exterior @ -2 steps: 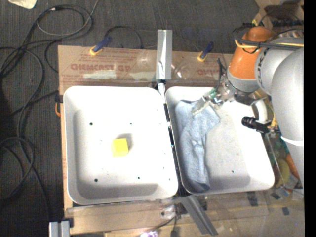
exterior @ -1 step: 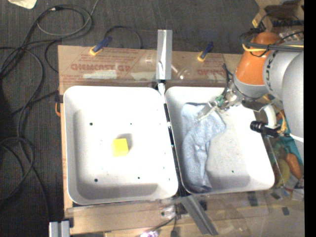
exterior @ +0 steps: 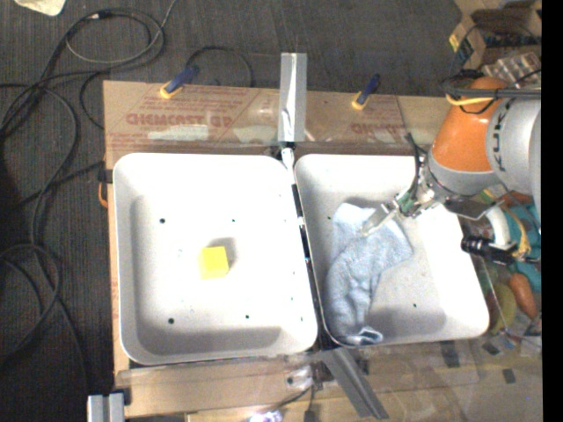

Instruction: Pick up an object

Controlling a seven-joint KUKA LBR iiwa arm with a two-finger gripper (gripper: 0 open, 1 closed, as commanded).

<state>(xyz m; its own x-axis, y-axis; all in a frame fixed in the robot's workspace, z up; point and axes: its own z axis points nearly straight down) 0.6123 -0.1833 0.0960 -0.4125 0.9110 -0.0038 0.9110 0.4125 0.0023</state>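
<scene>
the gripper (exterior: 380,220) is low over the top edge of the cloth (exterior: 365,266) crumpled in the right bin (exterior: 457,323), seemingly to pinch a fold, but i cannot tell its opening, while the block (exterior: 215,261) lies alone in the left bin (exterior: 141,183).

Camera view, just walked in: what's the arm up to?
The KUKA arm reaches in from the right over the right bin, its end effector down at the upper end of a light blue cloth lying there. Whether it has a grip is not visible. A yellow block sits untouched in the left bin.
</scene>
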